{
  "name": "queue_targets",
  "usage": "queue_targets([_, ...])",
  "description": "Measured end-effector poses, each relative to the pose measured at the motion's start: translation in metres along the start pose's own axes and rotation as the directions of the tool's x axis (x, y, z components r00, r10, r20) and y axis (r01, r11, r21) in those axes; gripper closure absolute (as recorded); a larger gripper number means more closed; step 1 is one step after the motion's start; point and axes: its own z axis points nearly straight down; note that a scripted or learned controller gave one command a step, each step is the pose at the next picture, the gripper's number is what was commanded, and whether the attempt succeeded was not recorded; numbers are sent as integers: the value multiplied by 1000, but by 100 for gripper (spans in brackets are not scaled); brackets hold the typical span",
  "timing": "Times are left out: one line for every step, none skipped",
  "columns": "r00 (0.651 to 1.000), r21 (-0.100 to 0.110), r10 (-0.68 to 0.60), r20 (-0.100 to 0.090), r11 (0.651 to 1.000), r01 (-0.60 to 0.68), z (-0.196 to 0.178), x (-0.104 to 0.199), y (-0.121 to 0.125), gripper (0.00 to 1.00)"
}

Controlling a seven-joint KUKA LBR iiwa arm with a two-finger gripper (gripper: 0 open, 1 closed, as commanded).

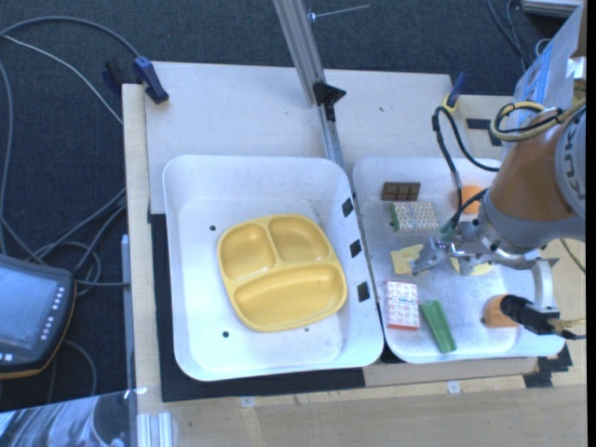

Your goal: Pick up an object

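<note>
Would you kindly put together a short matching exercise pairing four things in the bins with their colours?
Things:
1. divided plate
2. chocolate bar
3. stick
4. small box

Colours:
A. green
B. red and white
C. yellow
D. brown

Pairs: 1-C, 2-D, 3-A, 4-B

A pale bench [242, 110] fills the middle of the frame, with two shallow white bins directly on it side by side: the left bin [186, 250] at centre and the right bin [372, 180] at centre right. A blue clamp [149, 79] grips the bench's upper left corner.
</note>
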Motion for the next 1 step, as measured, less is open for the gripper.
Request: queue_targets([1000, -3, -1, 0, 1000, 1, 22, 1, 0, 0])
